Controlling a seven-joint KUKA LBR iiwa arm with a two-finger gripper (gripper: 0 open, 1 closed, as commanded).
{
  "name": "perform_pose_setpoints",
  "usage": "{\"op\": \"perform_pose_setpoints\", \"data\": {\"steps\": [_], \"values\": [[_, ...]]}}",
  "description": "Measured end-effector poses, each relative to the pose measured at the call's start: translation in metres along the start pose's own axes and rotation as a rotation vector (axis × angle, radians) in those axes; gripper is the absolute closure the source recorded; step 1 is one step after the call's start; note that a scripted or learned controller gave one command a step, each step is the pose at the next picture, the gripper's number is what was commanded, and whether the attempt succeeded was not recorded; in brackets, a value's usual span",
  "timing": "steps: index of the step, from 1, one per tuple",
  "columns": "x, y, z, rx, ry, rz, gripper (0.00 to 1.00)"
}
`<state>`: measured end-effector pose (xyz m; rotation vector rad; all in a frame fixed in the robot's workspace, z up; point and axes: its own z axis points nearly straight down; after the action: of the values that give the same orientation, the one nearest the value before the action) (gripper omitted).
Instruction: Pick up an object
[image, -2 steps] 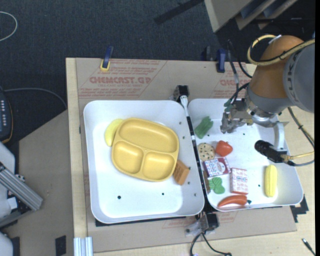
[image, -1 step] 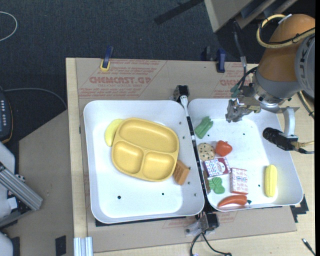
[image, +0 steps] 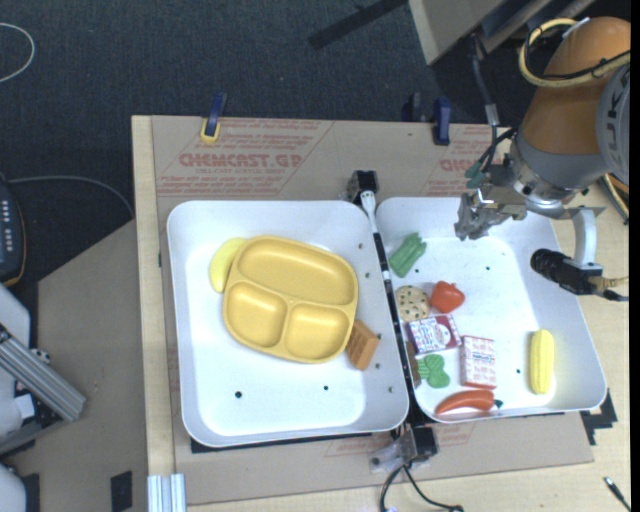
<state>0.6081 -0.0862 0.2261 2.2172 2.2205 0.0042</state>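
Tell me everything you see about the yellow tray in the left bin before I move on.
The yellow tray looks like smooth moulded plastic, rounded in outline, with three compartments: one long one at the far side and two smaller ones nearer the camera. All three look bare. It lies flat, open side up and turned at a slant, in the middle of the left bin. A yellow piece pokes out at its left edge, and a brown block rests against its near right corner.
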Motion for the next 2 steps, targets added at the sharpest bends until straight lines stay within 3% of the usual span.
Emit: {"op": "perform_pose_setpoints", "data": {"steps": [1, 2], "values": [[0.028, 0.046, -0.008, -0.002, 0.000, -0.003, 1.00], [0.019, 0.046, 0.011, 0.008, 0.000, 0.003, 1.00]]}}
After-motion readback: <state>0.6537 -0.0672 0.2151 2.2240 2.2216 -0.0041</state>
